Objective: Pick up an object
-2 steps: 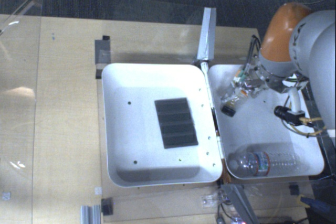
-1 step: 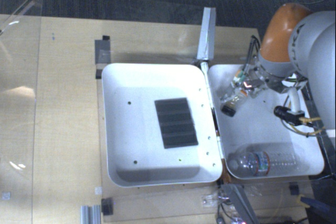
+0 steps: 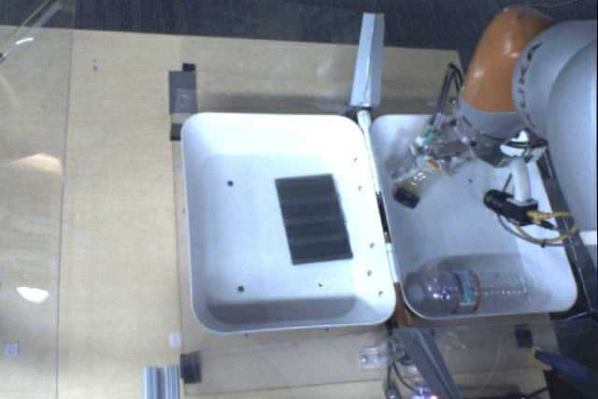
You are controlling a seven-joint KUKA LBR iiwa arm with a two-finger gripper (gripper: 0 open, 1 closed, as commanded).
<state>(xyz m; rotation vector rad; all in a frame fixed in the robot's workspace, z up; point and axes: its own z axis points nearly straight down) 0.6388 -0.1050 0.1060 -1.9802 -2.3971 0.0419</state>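
The pincer [image 3: 420, 165] hangs low in the right-hand shallow white plastic bin [image 3: 561, 290], near that bin's far-left corner. Whether it is released or clenched cannot be told: the tip is small and blurred among wrist cables. A small dark cap-like item [image 3: 405, 196] lies just beside the tip, on the bin floor close to the left wall; contact between them cannot be confirmed.

A clear plastic bottle [image 3: 467, 288] with a faint blue label lies on its side along the near edge of the same bin, well apart from the pincer. The left-hand white bin [image 3: 210, 201] carries a flat black ribbed rectangular pad [image 3: 313, 219] near its centre.

Judged step: closing on the object nearest the tip. To do it well:

1. Centre the tip over the dark item before closing.
2. Keep clear of the left wall, which crowds the approach.
3. Lift straight up and confirm the item rises with the tip.

The bottle is likely to roll if nudged.
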